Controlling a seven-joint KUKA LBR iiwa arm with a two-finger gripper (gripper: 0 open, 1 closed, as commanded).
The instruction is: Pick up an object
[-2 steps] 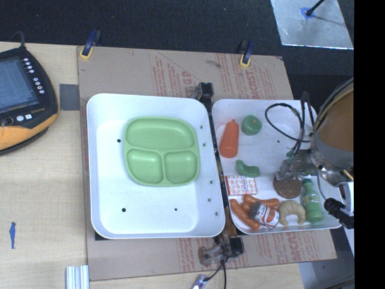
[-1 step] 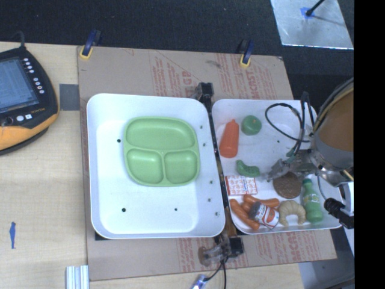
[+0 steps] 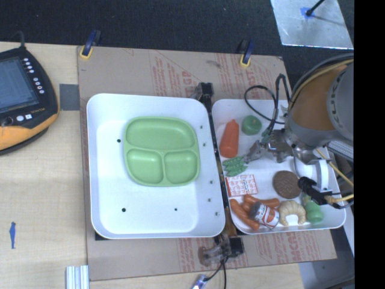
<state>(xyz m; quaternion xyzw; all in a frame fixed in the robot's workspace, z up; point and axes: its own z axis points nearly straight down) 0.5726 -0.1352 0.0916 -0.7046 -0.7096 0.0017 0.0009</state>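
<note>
Tool (image 3: 260,151) sits low in the right bin (image 3: 337,224), tips beside the green leafy toy (image 3: 235,164); I cannot tell its state. From the tool: carrot (image 3: 229,138) at 10 o'clock, brown disc (image 3: 287,184) at 4. I judge nothing lifted yet; grasp and lift remain. Left bin (image 3: 105,218) has the green tray (image 3: 162,150).

Grey arm (image 3: 340,110), orange band, black cables (image 3: 264,92)

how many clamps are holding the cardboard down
3 that I can see: a blue and yellow clamp at the cardboard's top left edge, another clamp at the top right, and a dark one at the bottom edge. More may be hidden.
</note>
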